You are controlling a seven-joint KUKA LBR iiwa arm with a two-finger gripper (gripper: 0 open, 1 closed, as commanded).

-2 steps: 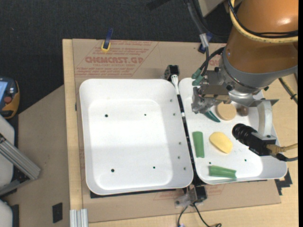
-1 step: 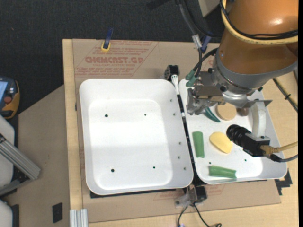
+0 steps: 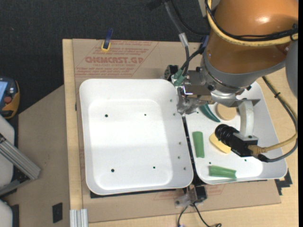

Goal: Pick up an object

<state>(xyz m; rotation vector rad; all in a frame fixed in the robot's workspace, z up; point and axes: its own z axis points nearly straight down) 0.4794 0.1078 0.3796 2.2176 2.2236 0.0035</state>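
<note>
At the far left a dark carpeted floor (image 3: 38, 22) surrounds the bench, with a blue and orange device (image 3: 8, 96) at the frame edge and a silver aluminium rail (image 3: 19, 156) slanting below it. A brown cardboard sheet with red printed lettering (image 3: 118, 59) covers the bench top, and a small blue and yellow clip (image 3: 107, 40) sits on its far edge. The left shallow white plastic bin (image 3: 85, 126) rests on this sheet; its broad floor is marked by four small dark dots and gives wide room. The two-finger gripper (image 3: 184, 107) hangs over the seam where the two bins meet, near their far corner, close to both rims; whether it is spread or closed cannot be told from here, and nothing is seen held in it. The right shallow white plastic bin (image 3: 258, 170) holds the objects. A green rounded stick (image 3: 198, 144) lies along its left wall, just beside the seam. A green oblong block (image 3: 222, 172) lies near the front rim. A teal curved piece (image 3: 208, 112) and a pale tan disc (image 3: 226, 113) lie under the wrist, partly hidden. A yellow rounded piece (image 3: 220, 145) lies mid-bin, partly covered. The grey arm with its orange band (image 3: 251, 13) looms over the bin's far half.
</note>
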